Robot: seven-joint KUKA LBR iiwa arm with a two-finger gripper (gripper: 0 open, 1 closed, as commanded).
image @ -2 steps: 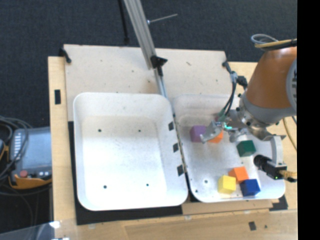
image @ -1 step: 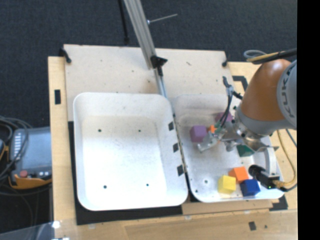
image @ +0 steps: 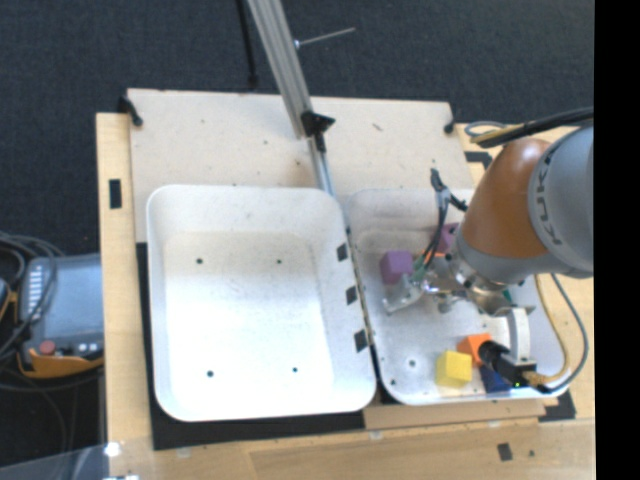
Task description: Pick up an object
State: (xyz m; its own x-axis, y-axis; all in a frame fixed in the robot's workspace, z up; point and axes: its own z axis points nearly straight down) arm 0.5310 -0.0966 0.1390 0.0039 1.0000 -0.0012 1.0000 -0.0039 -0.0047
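While several small things lie in the right bin [image: 400, 373], the purple block [image: 397, 264] is the one nearest the tool [image: 405, 295]: a small, rounded-cornered cube of plain violet, resting on the bin's floor in its upper left part, close to the wall shared with the left bin [image: 250, 298]. Just below it the metal tool reaches leftward over the bin floor, close beside the block; whether it touches the block cannot be told, and how wide the tool stands cannot be told either. Nothing can be seen held in it. Behind the tool the arm [image: 520, 213] comes in from the right, its orange band and grey body bulking over the right bin's upper right part, with thin cables running down to the wrist. Toward the bin's lower edge sits a yellow block [image: 453, 368], well apart from the purple one, and just to its right an orange piece [image: 475, 346] and a blue piece [image: 495, 378] lie close together. Both bins rest side by side on the pale desk [image: 230, 138]
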